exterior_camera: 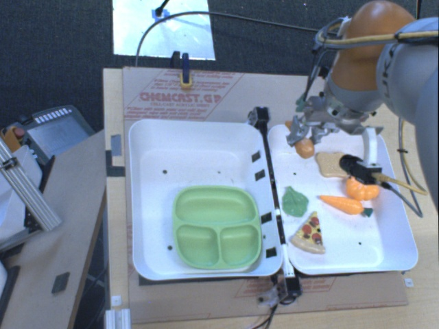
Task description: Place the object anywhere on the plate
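Two white bins (199, 132) sit side by side: the left holds one green plate (216, 226), the right six toy foods (310, 233), pizza slice included.

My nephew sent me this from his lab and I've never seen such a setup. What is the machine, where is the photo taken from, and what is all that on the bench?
It is one photo from a camera fixed above the bench, looking down at a slant. The big grey and orange shape at the right is a robot arm. Its pincer hangs low over the right bin, right at a small orange piece; I cannot tell whether it grips it. That bin also holds toy food: a pizza slice, a carrot, a green leafy piece, a tan slice and an orange lump. The left bin holds a green divided plate, where one object should go.
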Motion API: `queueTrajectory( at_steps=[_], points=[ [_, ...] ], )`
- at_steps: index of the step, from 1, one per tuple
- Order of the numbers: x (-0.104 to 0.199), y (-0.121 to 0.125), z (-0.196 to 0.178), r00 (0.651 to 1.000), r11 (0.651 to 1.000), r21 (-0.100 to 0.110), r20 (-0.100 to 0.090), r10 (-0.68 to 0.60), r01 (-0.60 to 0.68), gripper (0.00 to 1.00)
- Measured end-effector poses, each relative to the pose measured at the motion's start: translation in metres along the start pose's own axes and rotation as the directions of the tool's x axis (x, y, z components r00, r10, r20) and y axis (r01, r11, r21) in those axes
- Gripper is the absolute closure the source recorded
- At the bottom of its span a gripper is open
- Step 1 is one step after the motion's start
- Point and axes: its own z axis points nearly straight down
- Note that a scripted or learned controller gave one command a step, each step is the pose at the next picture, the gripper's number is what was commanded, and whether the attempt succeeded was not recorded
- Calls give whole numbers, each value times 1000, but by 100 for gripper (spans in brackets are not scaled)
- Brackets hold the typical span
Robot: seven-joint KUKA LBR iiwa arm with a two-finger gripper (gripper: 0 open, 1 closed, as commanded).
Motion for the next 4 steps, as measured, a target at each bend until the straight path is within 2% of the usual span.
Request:
queueTrajectory(
  at_steps=[1,2,3,4],
  points=[
    [57,1,10,1000,1000,0,-1,-1,1,100],
    [113,1,-1,1000,1000,-1,-1,0,0,100],
    [166,2,9,1000,1000,0,-1,0,0,100],
    [209,13,7,1000,1000,-1,-2,1,-1,100]
  ],
)
